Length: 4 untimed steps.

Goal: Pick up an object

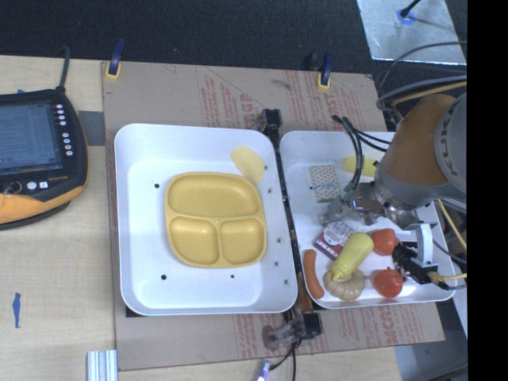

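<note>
1. On the right side of the surface, the grey arm with its orange band is seen lowered over the right shallow white bin.
2. The jaws are placed near the middle of that bin; whether they are apart or together cannot be told.
3. Just near of the jaws, a yellow squeeze bottle is laid at a slant, touching a beige round lump.
4. Two red tomato-like pieces are found to the right of the bottle, and an orange sausage shape lies at the bin's near left.
5. A small patterned packet is seen left of the jaws.
6. The left shallow white bin is occupied by a yellow three-compartment plastic tray, with a pale yellow oval piece just beyond it.
7. A black and orange handheld screen pendant rests at the far left.
</note>
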Available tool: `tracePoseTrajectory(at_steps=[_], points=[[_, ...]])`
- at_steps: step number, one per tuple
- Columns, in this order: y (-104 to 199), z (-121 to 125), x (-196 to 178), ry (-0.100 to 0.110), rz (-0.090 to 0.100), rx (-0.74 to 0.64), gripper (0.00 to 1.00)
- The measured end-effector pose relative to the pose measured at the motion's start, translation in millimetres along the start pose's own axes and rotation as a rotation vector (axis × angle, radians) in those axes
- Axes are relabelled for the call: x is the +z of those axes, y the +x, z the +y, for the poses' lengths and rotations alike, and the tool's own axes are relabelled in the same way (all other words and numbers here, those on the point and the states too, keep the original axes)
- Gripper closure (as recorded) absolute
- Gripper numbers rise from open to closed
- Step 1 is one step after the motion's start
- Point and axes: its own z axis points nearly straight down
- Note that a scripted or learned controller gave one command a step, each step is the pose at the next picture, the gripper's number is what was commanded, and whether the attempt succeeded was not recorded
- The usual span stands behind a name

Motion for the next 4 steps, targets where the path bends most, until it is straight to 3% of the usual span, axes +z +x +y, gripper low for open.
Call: tracePoseTrajectory(at_steps=[1, 2, 4], points=[[25, 56, -1, -0.002, 0.001, 0.000, 0.00], [-3, 101, 0, 0.005, 0.002, 0.003, 0.00], [4, 103, 1, 0.009, 0.002, 0.003, 0.00]])
